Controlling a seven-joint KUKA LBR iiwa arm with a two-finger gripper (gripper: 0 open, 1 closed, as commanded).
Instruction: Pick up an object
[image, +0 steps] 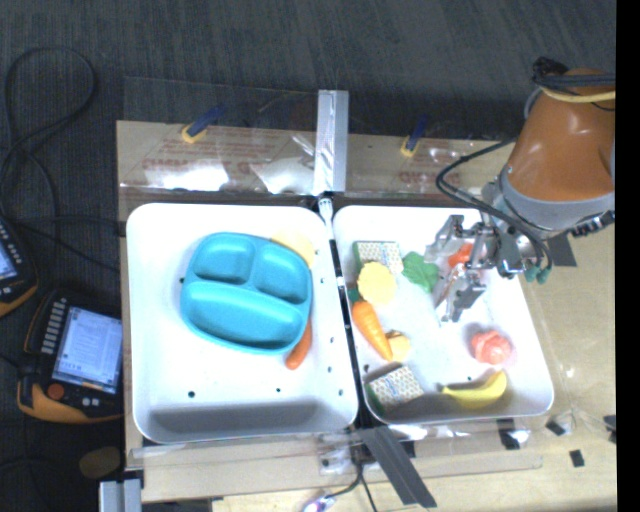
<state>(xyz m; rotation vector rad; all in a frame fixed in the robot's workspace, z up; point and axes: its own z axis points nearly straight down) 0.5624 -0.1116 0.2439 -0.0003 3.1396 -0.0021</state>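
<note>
The pincer (462, 283) hangs in the right bin (530, 340) near its far edge, apparently released and holding nothing; the pink toy (491, 346) lies just beside it, toward the near-right corner

- You have two bins side by side: the left bin (150, 400) holds a divided tray (247, 290), with a carrot-shaped piece (299, 348) at its right edge.
- In the right bin (535, 375), a carrot (369, 328) lies along the left wall (near the divider).
- A banana (476, 389) lies at the front, with a round fruit (491, 346) just behind it.
- The gripper (462, 270) hangs over the rear right part.
</note>
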